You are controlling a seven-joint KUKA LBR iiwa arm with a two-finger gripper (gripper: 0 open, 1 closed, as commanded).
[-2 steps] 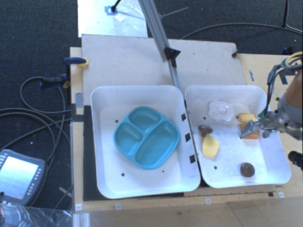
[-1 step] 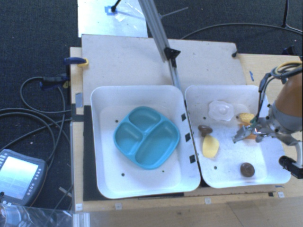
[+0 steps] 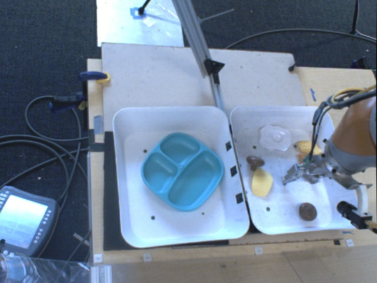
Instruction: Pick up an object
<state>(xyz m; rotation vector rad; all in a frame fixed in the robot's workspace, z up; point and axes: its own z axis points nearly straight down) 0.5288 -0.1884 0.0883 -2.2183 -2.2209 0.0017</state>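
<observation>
In the right bin [image 3: 283, 227], my gripper [image 3: 300, 173] hangs low over the bin floor near its middle. A yellow lemon-like piece [image 3: 262, 183] lies just to its left, with a small brown item [image 3: 254, 161] above that. A round brown object [image 3: 307, 211] sits below the gripper toward the front. A clear plastic piece [image 3: 275, 138] rests at the back. Another yellow item [image 3: 304, 148] lies close behind the gripper, partly covered by the arm's cables. I see nothing held in the gripper.
The left bin [image 3: 126, 158] holds a blue divided plate [image 3: 182, 171]. A slanted metal pole [image 3: 194, 31] crosses the back of the bench down to the divide between the bins. The arm's orange wrist band [image 3: 353, 131] hangs over the right bin's right side.
</observation>
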